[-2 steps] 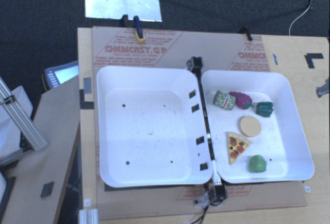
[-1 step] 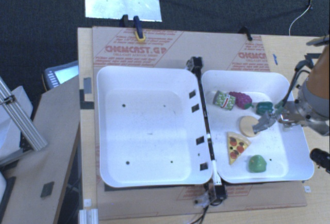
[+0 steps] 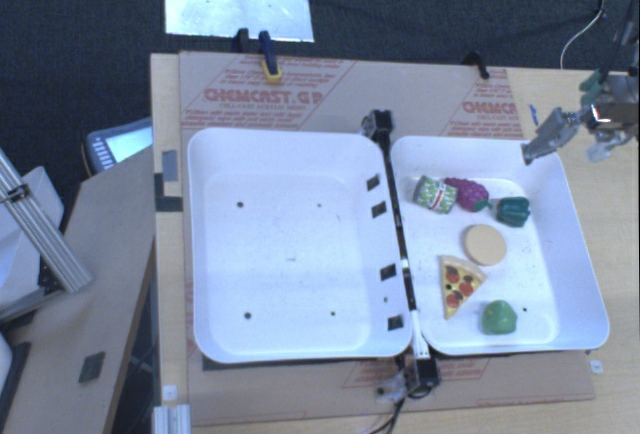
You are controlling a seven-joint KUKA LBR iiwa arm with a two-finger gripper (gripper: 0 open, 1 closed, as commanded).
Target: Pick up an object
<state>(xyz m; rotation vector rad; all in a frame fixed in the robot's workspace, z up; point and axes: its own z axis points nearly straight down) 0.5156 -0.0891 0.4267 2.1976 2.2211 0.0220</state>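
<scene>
Camera view had the gripper (image 3: 545, 137) hovering at the right bin's (image 3: 585, 252) far rim, finger state impossible to tell, toys clustered below, so dropping straight over the isolated round cookie (image 3: 485, 245) looked safest.

The gripper (image 3: 548, 136) is pale grey metal with slim, flat fingers. Behind it sits a blocky silver-grey wrist unit with a small green part and a thin white cable.
</scene>
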